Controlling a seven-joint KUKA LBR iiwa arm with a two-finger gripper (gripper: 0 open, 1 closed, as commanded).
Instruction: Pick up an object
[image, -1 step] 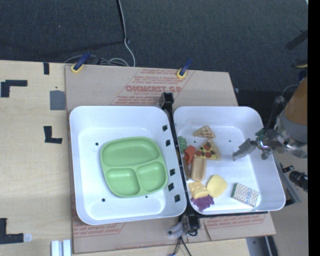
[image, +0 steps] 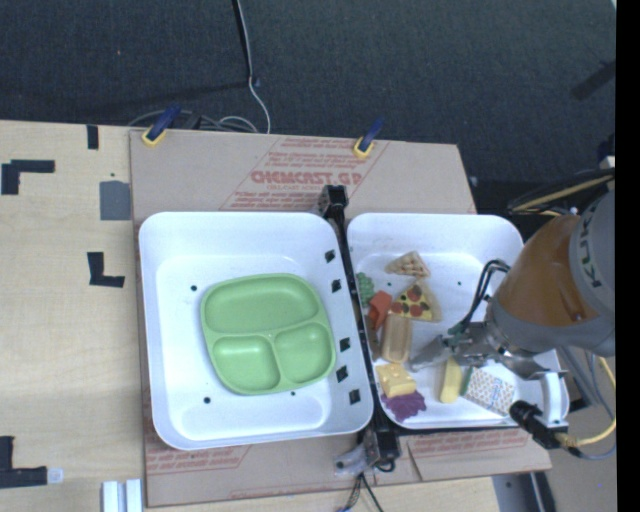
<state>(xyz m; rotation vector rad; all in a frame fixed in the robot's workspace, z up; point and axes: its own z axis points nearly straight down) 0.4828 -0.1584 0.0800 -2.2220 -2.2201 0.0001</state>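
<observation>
Yellow, stubby banana-like piece (image: 452, 381) lies below the gripper (image: 447, 349), whose grip I cannot tell.

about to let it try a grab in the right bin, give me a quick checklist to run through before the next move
1. Gripper is over the right bin: ok.
2. Something sits near the gripper: ok, a pale yellow piece lies just below it.
3. Nothing already held: cannot tell, the wrist hides this.
4. Target stands apart from its neighbours: not ok, a patterned packet lies right beside it.
5. Green divided plate in the left bin is out of the way: ok.
</observation>
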